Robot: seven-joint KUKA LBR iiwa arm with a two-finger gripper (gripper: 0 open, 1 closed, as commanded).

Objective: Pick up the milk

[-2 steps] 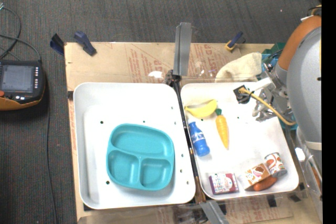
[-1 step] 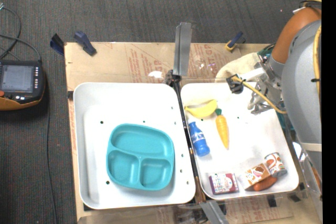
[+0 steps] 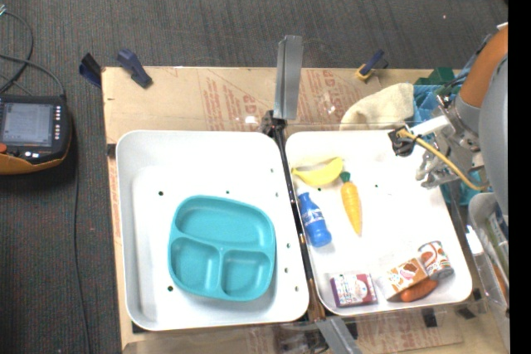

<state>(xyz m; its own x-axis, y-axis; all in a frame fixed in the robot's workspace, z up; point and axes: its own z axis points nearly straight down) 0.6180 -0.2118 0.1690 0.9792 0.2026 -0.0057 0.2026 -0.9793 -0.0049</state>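
The gripper (image 3: 431, 170) hangs over the right bin's far right edge — whether it's parted or closed, I can't tell from here. The milk (image 3: 314, 219), a small blue bottle, lies down by the right bin's (image 3: 390, 261) left wall, long axis running near-to-far, a carrot (image 3: 353, 206) just beside it — tight quarters on smooth white plastic.

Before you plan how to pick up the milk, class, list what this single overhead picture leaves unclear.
- Gripper: small and cluttered at the right bin's edge in the camera view; its finger state cannot be read.
- Small purple-and-white carton: label print too small to read, so whether it is the milk is uncertain.
- Orange sausage-shaped item: partly covered by the red-and-white packet.
- Grey arm with orange band: cut off by the right edge.
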